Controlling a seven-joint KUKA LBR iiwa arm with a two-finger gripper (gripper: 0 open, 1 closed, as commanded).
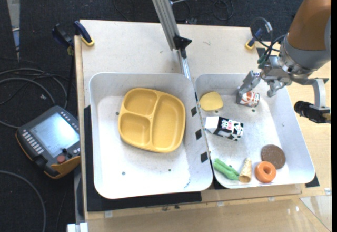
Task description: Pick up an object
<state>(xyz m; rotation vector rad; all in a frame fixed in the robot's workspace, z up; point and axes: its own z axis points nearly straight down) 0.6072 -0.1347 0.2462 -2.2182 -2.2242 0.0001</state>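
Sitting just below the hand (261,83), a small can (248,99).

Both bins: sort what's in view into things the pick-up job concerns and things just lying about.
Job:
gripper
small can, right below the gripper
yellow disc
cow-print carton
brown cookie
orange donut
green pod
cone

Lying about:
yellow divided plate, in the left bin
teach pendant, on the floor
clamps at the bench corners
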